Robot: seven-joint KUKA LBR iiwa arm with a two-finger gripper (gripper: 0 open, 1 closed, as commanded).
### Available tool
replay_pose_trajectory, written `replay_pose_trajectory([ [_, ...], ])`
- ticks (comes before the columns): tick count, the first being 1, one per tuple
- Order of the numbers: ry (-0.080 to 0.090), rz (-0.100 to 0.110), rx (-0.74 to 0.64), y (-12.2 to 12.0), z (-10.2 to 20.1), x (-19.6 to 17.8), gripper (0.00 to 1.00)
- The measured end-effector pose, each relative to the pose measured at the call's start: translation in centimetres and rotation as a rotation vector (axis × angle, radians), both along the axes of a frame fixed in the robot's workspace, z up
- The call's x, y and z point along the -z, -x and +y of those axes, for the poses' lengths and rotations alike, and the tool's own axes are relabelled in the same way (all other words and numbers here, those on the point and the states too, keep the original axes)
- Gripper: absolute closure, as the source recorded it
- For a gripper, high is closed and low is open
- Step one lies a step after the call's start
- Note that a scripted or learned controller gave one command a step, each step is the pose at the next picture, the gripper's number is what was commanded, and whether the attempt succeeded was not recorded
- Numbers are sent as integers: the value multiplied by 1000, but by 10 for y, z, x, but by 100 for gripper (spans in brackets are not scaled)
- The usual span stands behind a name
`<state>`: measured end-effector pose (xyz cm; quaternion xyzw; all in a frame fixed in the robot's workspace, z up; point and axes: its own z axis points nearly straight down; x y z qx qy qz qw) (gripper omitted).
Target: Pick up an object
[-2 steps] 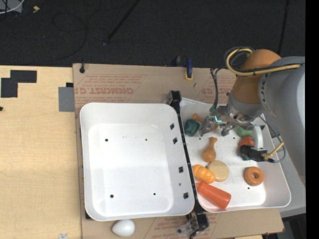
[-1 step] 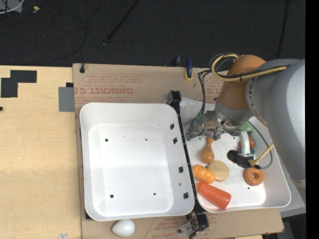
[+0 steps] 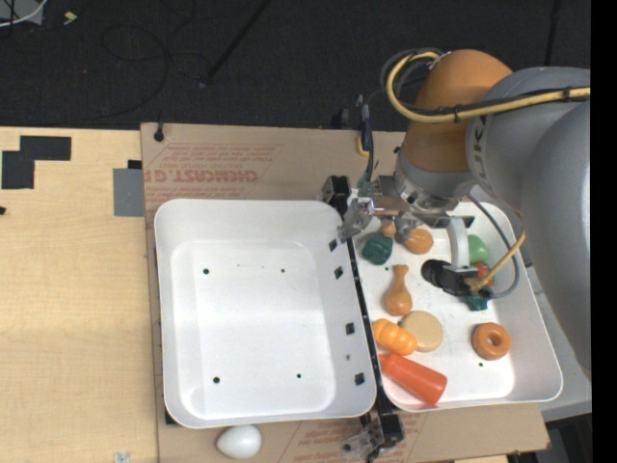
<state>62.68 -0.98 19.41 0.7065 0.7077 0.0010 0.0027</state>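
The wooden bench (image 3: 77,307) is the biggest thing. A brown cardboard sheet (image 3: 241,162) lies on it, under two white bins. The big grey arm (image 3: 521,133) reaches in from the right, with its orange band up high.

The left bin (image 3: 166,307) and the right bin (image 3: 525,379) sit side by side, touching along one edge.

The gripper (image 3: 410,222) hangs over the far left part of the right bin. I cannot tell if it is open or closed, or if it is holding anything.

All the toys to pick from are in the right bin. A red tube (image 3: 416,377) lies in the near left corner. An orange lump (image 3: 392,336) touches its far end. A pale round disc (image 3: 422,332) sits just right of the lump. An orange ring (image 3: 492,340) lies well to the right of the disc. An orange pear shape (image 3: 397,294) stands just beyond the disc. A dark green toy (image 3: 376,250) and a small orange ball (image 3: 418,241) lie just below the gripper. A green and white toy (image 3: 474,247) is on the far right.

A white egg (image 3: 238,442) lies outside, near the left bin's near edge.
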Motion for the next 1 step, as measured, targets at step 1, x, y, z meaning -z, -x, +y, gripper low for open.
replay_pose_trajectory([
  [1, -2, 6, 2, -18, -12, 7, 0],
])
